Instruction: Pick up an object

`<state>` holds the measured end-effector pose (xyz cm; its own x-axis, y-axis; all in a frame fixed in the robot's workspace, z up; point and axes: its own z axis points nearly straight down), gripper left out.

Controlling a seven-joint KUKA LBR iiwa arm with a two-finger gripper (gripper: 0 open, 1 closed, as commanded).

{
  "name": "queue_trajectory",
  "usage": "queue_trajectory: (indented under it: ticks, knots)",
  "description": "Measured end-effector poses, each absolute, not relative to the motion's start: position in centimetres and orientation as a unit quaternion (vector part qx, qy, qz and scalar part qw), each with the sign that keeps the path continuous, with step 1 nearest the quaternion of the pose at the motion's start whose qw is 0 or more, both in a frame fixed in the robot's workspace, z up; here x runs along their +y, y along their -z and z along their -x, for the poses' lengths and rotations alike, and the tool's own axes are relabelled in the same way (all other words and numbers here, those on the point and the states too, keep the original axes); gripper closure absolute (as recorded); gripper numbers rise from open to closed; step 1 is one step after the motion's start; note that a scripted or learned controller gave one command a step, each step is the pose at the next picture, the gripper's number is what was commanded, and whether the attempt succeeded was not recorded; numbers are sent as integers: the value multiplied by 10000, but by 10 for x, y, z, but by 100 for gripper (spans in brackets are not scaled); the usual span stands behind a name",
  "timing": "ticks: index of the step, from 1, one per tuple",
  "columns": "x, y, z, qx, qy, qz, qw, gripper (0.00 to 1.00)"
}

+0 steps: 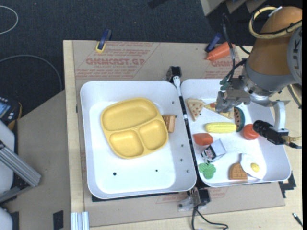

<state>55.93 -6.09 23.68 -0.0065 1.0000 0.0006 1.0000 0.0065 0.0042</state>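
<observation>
Two shallow white bins are seen side by side on the counter (144,56). In the left bin (91,128) a yellow divided plate (134,127) is laid near the middle, and a small brown block (169,123) is found just beside the plate's right rim, close to the bin's right wall.

The right bin (276,162) is filled with toy food. A pizza slice (194,108) is placed near the far left corner. A corn cob (220,127) is laid across the middle, with a watermelon slice (239,117) just to its right and a red tomato (250,132) beyond that. A red piece (203,139) is set near the left wall, and a small grey packet (214,150) is seen just below it. Along the near edge a green sprig (207,170), a brown biscuit (237,172) and a fried egg (253,166) are lined up.

The arm is reached in from the right, and the pincer (224,104) is lowered over the far part of the right bin, between the pizza slice and the watermelon slice, just above the corn cob. Whether it is released or clenched cannot be told, and nothing is seen grasped in it.

An orange clamp (218,52) is fixed at the counter's far right edge, and a blue and yellow clip (102,41) at the far left edge.
</observation>
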Motion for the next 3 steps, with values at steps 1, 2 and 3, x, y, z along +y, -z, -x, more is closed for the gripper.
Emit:
queue_trajectory:
  ticks: [1,2,3]
  knots:
    - [-25,-223,-607,7089,-13,-7053,17,100]
    - [-24,-235,-603,7075,-14,-7067,18,100]
    - [-24,-214,-599,7069,16,-7073,-16,100]
